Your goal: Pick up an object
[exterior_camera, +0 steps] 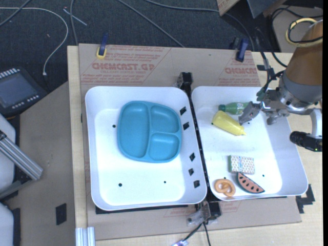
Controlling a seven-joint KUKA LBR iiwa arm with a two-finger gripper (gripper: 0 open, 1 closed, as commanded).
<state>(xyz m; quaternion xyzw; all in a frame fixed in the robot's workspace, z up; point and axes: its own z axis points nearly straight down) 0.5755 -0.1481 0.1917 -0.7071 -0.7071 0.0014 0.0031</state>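
just left of hand, yellow bottle.

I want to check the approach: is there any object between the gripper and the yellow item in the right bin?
Nothing visible does. The gripper hangs beside the yellow item, near its right end. The green bottle lies just behind both, off the direct line.
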